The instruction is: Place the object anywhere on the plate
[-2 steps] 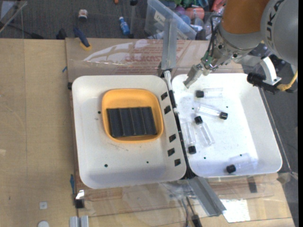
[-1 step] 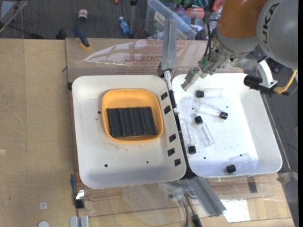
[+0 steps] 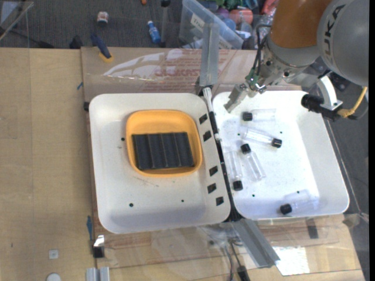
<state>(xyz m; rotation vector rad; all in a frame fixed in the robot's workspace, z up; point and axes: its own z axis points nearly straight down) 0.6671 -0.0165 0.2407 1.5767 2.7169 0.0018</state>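
The arm (image 3: 319, 25) leans in from the right, over the far edge of the right bin (image 3: 319, 174). Across the divider sits the left bin (image 3: 108, 174), and in it the orange plate (image 3: 136, 123), carrying only a dark ribbed block (image 3: 163, 151) at its middle. So nothing from the task has landed there yet, by the look of it.

The gripper (image 3: 237, 98) hangs at the right bin's far left corner, and whether its fingers are wide or narrow cannot be told from here; nothing is seen held.

The likely objects, clear vials (image 3: 261, 138) with black caps, lie scattered on the right bin's floor, well apart from the plate. Pick, carry and drop all appear to be left.
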